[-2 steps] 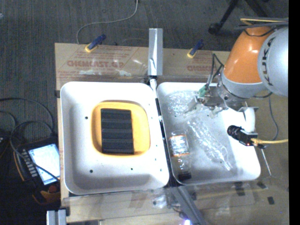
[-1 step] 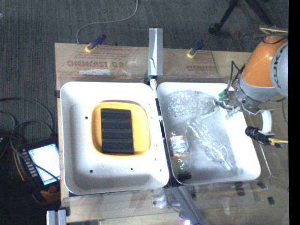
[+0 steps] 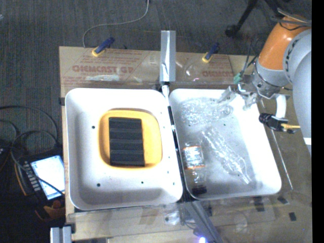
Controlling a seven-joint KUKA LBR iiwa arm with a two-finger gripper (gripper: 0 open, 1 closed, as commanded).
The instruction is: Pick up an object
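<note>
Camera view: gripper (image 3: 237,96) hovered at right bin (image 3: 271,158) back edge; finger state unclear; clear plastic bottle (image 3: 225,151) lay inside.

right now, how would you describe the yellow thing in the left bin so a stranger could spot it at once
Start at the left white bin of the two on the bench. In its middle lies a yellow rounded-square pad with a black ribbed block on top. It is the one opaque, brightly coloured item, while the right white bin holds clear crinkled plastic.

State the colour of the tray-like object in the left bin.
Yellow-orange rim with a black ribbed centre, object in the left bin, clearest in the camera view.
</note>
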